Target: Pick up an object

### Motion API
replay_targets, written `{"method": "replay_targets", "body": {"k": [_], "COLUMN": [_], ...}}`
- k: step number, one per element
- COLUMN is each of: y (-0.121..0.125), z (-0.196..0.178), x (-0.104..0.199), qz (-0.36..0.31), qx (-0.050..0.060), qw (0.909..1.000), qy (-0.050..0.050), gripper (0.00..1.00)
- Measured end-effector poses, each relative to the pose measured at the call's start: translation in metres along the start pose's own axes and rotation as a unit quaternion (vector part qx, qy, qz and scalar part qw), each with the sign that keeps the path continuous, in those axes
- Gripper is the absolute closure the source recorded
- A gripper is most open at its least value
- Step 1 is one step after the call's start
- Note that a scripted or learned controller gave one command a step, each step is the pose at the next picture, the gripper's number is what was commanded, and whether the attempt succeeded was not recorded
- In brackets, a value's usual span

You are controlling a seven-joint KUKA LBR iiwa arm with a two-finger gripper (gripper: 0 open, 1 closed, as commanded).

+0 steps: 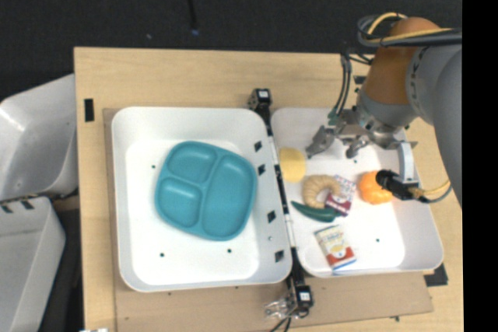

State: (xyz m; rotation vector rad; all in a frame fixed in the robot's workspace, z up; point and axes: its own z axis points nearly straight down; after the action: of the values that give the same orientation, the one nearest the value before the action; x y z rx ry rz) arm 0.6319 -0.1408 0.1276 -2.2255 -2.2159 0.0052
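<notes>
Hovering over the back of the right bin (424, 233), the hand (336, 140) shows us two fingers splayed wide, with nothing between them. We see one fingertip pointing toward the yellow block (292, 164) and the other toward the middle of the bin, both apparently above the white floor, not around any item.

We can choose among several things in this bin: the yellow block near the divider, a tan pastry (317, 188) just beside it, a green pepper (313, 211) lying under the pastry's edge, a small red-and-white packet (340, 200), an orange (375, 188) to the right, and a small carton (336, 247) toward the front. The left bin (132, 167) holds a blue divided plate (207, 190).

We judge the main risk to be the crowding. The pastry, pepper and packet touch or overlap, so a descent there could land a finger on top of one item and push the others aside, leaving the fingers to close on nothing. The orange could roll away if nudged off-centre. The yellow block sits close to the bin wall, and a finger might catch that wall.

We see the arm (389, 82) reaching in from the right, its wrist bent down steeply over the bin's rear half, cables looping above it. From here we would expect a move forward and down before any closing.
</notes>
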Motion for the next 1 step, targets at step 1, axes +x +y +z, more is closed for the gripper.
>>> {"method": "replay_targets", "body": {"k": [1], "y": [0.0017], "z": [-0.0142], "x": [-0.0012], "qz": [0.001], "qx": [-0.004], "qw": [1.0], "qy": [0.0], "gripper": [1.0]}}
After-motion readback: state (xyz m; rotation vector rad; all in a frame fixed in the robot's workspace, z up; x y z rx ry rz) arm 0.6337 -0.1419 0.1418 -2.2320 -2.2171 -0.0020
